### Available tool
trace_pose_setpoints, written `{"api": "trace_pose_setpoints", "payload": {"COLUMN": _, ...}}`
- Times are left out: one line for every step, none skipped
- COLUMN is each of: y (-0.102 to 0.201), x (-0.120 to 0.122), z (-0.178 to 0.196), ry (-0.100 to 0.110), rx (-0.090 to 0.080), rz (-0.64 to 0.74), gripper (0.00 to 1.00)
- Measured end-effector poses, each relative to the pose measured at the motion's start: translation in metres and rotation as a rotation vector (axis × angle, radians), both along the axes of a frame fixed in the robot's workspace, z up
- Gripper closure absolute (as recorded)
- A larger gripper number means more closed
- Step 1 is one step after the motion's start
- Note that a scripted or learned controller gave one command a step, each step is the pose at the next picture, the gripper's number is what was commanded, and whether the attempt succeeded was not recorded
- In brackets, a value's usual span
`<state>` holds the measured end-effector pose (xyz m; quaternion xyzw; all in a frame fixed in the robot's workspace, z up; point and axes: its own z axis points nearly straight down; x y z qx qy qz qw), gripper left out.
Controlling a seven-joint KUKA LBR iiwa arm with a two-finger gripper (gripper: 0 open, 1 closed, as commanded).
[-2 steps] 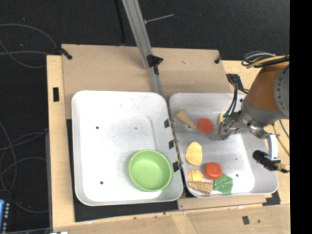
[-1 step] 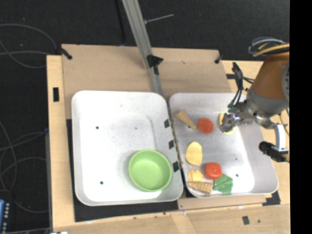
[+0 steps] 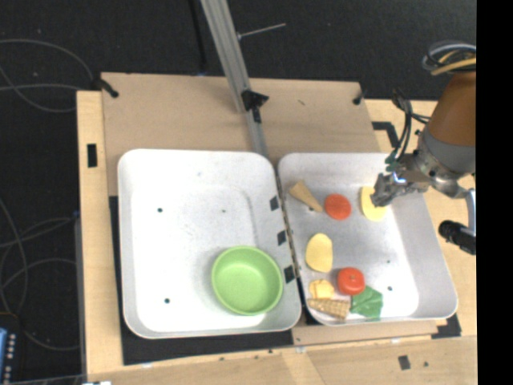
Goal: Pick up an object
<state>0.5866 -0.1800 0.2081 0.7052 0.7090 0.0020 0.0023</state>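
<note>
The gripper [image 3: 383, 191] sits low over the upper right of the right bin [image 3: 417, 247], directly above a pale yellow slice [image 3: 372, 207], evidently lined up to take it. Whether it is wide or narrow cannot be told; nothing is visibly held. The slice lies flat, its long axis running roughly top to bottom of the frame. Near it to the left are a red tomato [image 3: 337, 207] and a tan wedge [image 3: 305, 196]. A green bowl [image 3: 247, 280] occupies the left bin [image 3: 168, 215].

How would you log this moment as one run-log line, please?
arm: over right bin | gripper: above yellow piece | grasp: unconfirmed | green bowl: left bin
</note>
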Motion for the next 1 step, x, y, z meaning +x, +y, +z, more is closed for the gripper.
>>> {"api": "trace_pose_setpoints", "payload": {"y": -0.0075, "x": 0.0034, "z": 0.0463, "ry": 0.0, "rx": -0.001, "rz": 0.001, "gripper": 1.0}}
